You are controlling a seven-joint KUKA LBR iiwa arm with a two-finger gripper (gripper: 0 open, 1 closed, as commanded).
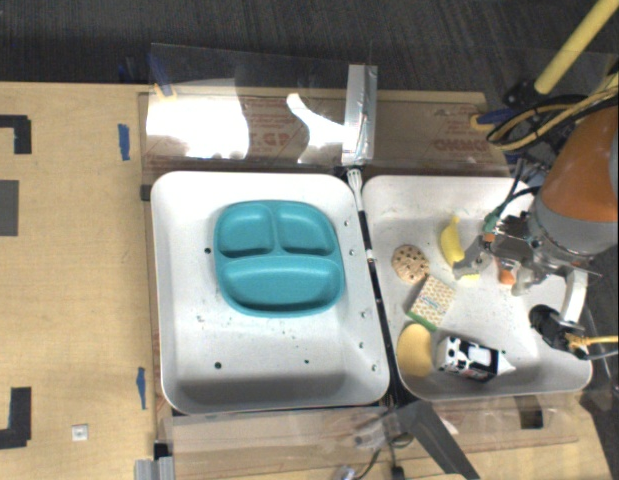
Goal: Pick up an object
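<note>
My gripper (501, 260) hangs over the right bin (549, 203), near its right side, below the arm's orange band (589, 163). Just left of it lies a small yellow banana-shaped piece (450, 243). Further left a round speckled cookie (410, 261) rests on the bin floor. A pale waffle-like square (432, 299) lies below the cookie. Near the bin's front edge sit a yellow rounded piece (414, 349) and a black and white toy (470, 359) side by side. The gripper's body hides what is directly under it.
The left bin (179, 268) holds a teal divided plate (278, 256) in its middle. A clear plastic sheet (249, 118) and a metal bracket (359, 113) stand behind the bins. Cables (534, 113) run at the upper right.
</note>
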